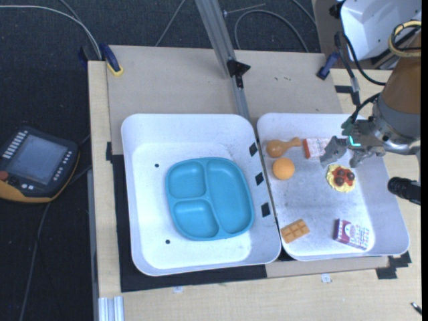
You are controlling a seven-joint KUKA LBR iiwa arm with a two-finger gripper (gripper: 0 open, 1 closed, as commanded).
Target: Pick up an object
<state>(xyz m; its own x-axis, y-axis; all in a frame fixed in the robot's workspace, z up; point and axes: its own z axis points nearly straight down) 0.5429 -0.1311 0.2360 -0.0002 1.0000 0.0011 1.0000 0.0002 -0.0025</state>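
- Lying nearest the camera in the right bin (394, 236) are a small dark-red packet (352, 233) by the front right corner and a tan waffle-like block (295, 231) by the front left corner, well apart from each other.
- Sitting in the left bin (144, 179), a blue three-part plate (209, 197) takes up the middle; nothing lies in its sections.
- Farther back in the right bin, an orange ball (284, 169) rests near the left wall, and a yellow tart with red berries (341, 178) lies toward the right side.
- Hanging just above and behind the tart, the gripper (348, 156) has its two dark fingers spread apart, one to the tart's left and one above it; nothing sits between them.
- Behind the orange ball lies a tan pear-shaped toy (282, 146), and just right of it a small white and red carton (316, 146), close to the gripper's left finger.
- Rising to the right is the arm's orange band (405, 89).
- Farthest back, the bench (167, 79) bears a metal post (215, 19), and a screen pendant (37, 162) lies on the dark floor to the left.
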